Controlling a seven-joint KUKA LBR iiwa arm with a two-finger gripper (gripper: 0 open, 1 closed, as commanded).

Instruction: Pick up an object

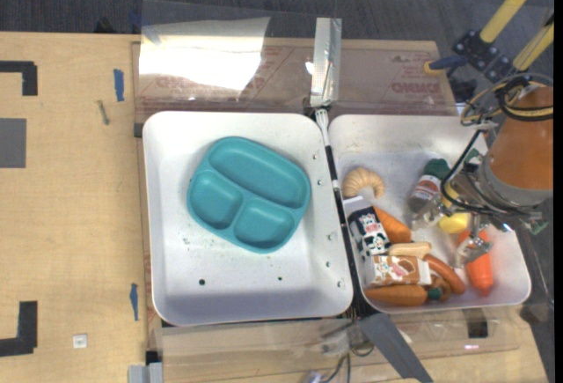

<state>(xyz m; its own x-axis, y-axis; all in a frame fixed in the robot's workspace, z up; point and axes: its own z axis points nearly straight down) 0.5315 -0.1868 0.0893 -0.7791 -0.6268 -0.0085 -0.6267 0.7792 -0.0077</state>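
The arm, its orange band (525, 152) showing at the right edge of the table, reached down into the right bin (387, 130). The claw (466, 227) sat low among the clutter near that bin's right wall, just above a small yellow piece (453, 223) and beside an orange carrot-like toy (480, 271). Cables and the wrist covered it, so I could not tell how wide it stood or whether it had hold of anything.

The things to choose from all lay in the right bin: a tan croissant-shaped toy (365, 181) near the divider, a small bottle with a dark cap (428, 183), a black-and-white carton (370, 232), a printed packet (400, 268) and more orange pieces along the front edge. The left bin (167, 284) carried a teal divided plate (249, 194).

The risk, as I judged it, came from crowding: the yellow piece, the carrot and the bottle lay so near together that the claw could close on an edge, nudge a neighbour aside, or catch two at once and drop both. The bin wall close by could also block one side.
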